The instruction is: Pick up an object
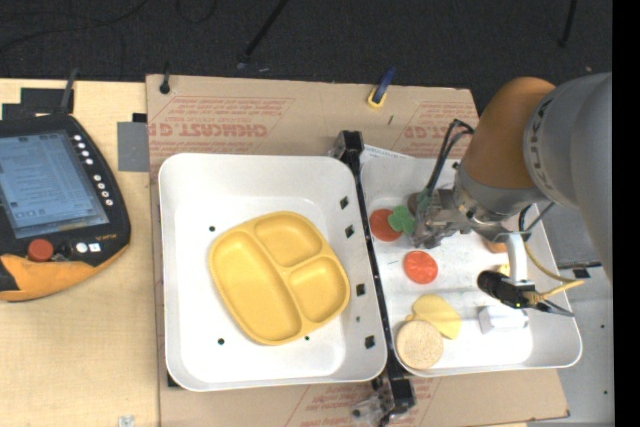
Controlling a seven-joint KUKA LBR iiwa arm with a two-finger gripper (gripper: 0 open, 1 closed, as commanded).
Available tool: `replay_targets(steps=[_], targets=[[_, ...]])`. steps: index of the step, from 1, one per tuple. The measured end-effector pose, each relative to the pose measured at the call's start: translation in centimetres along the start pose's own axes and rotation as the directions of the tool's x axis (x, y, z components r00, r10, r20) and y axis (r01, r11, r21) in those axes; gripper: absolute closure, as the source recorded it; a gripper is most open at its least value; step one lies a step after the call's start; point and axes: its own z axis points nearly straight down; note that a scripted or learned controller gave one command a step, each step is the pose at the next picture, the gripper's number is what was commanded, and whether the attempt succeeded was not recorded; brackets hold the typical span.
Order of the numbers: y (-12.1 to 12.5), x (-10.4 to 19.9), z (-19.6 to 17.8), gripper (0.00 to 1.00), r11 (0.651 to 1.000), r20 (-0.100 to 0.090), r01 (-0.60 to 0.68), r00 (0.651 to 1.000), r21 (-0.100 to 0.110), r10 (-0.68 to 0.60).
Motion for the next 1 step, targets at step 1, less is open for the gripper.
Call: replay_targets(steps=[1], targets=[[-0.98, 0.16, -5.39, 1.0, 1.0, 0.001, -0.002, 1.0, -0.005, 0.002]])
